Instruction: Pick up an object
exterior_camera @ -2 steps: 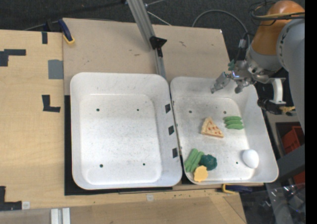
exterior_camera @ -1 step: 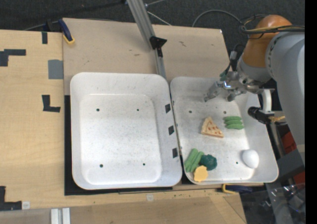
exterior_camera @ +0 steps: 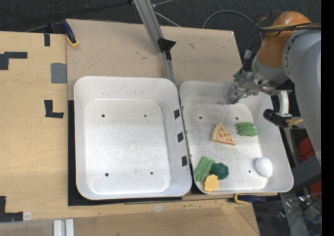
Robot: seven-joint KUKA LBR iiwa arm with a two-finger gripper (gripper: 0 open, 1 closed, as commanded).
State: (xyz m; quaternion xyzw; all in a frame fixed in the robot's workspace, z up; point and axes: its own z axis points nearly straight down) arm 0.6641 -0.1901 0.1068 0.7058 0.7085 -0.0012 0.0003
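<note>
The left bin [exterior_camera: 125, 136] is bare. The right bin [exterior_camera: 209, 99] holds a pizza slice [exterior_camera: 223, 134], green beans [exterior_camera: 246, 129] and a white egg [exterior_camera: 263, 166]. I judge this the approach: the gripper [exterior_camera: 236, 95], its opening impossible to tell, hangs at the far edge, and must move nearer and descend.

The arm [exterior_camera: 292, 47] ran off the right side, so most of its body was cut away. The gripper [exterior_camera: 235, 95] sat low over the far end of the right bin [exterior_camera: 209, 91], too small and dark to tell how its fingers stood. The yellow piece [exterior_camera: 211, 183] overlapped the dark green lump [exterior_camera: 221, 170] by the near rim, and their shapes were too small to name.
</note>
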